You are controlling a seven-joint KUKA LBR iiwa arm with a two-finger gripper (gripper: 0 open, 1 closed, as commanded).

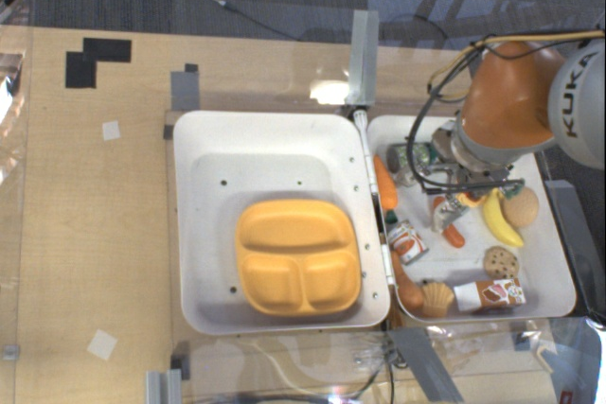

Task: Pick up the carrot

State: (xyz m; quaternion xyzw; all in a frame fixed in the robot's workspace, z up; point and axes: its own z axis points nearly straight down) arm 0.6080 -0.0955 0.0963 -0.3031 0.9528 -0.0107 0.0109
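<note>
The carrot (384,185) is a slim orange piece lying lengthwise along the left wall of the right bin (559,284). My gripper (449,211) hangs low over the middle of that bin, to the right of the carrot and apart from it. The grey wrist and orange band hide most of the gripper from above. A small red piece (455,237) lies just below the gripper.
Around the gripper lie a banana (499,219), a tan round item (522,204), a cookie (501,261), a small can (407,243), a bottle (489,295) and a ridged pastry (436,300). The left bin (199,156) holds a yellow divided tray (297,254).
</note>
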